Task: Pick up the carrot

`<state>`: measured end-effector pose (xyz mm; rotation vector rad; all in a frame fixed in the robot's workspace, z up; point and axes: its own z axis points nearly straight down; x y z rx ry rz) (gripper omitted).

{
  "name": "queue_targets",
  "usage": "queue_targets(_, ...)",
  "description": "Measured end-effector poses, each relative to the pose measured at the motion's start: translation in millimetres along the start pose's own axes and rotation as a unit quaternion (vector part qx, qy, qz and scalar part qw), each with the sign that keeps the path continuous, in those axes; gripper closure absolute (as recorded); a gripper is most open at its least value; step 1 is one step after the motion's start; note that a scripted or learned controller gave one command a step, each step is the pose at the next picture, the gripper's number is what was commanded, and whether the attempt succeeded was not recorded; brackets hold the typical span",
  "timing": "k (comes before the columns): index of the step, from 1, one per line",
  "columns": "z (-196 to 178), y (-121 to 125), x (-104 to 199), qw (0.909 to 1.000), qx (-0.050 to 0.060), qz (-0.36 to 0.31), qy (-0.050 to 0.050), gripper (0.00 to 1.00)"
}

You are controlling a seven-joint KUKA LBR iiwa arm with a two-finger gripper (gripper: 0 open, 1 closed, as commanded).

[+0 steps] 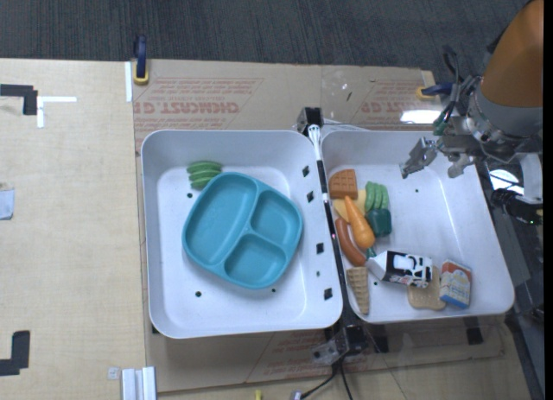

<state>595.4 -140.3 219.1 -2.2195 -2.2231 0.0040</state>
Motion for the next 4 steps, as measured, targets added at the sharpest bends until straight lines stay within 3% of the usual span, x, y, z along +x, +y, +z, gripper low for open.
queue_targets(1, 108, -31, 44, 1.0, 0.0, 0.006, 0.0, 0.0)
queue_targets(2, 128, -93, 45, 1.0, 0.0, -0.01, 0.001, 0.0)
queue_targets(3, 117, -88, 44, 1.0, -0.006, -0.005, 0.0, 1.0)
queue_targets(4, 28, -55, 124, 0.9999, -0.001, 0.014, 0.0, 1.0)
